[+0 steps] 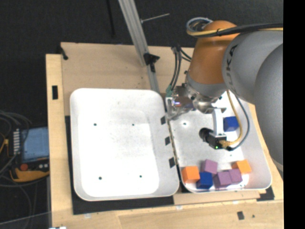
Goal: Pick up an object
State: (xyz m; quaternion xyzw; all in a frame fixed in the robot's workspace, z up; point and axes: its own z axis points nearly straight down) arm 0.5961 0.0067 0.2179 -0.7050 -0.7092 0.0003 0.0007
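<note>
Blocks (224,179): seven small cube-shaped blocks with plain matte faces, all lying in the right bin (190,140).
Near cluster: six of them sit packed along the near wall of the right bin. From left to right they are an orange block (191,173), a dark blue block (205,180) touching it, a purple block (210,166) just behind those two, a pair of purple blocks side by side, and a second orange block (243,166) at the right end.
Lone blue block (230,123): it stands farther back, near the right wall, well apart from the cluster.
Right bin: a shallow white tray with rounded corners and a smooth floor.
Left bin (119,142): a matching shallow white tray with a faintly grey-speckled floor and four tiny dark dots.
Arm (259,66): a thick, smooth, rounded grey casing with a glossy orange band (212,56). It reaches in from the right over the far part of the right bin.
Jaws: they are low at the far left corner of the right bin, close to the wall beside the left bin and well apart from the near cluster. Whether they are open or closed cannot be told.
Table (105,66): a flat, pale wooden board that carries both bins side by side.
Metal rail (131,18): a slim, straight grey rail that slants down from the far side toward the gap between the bins.
Blue box (35,144): a boxy device with dark cables, off the table to the left.
</note>
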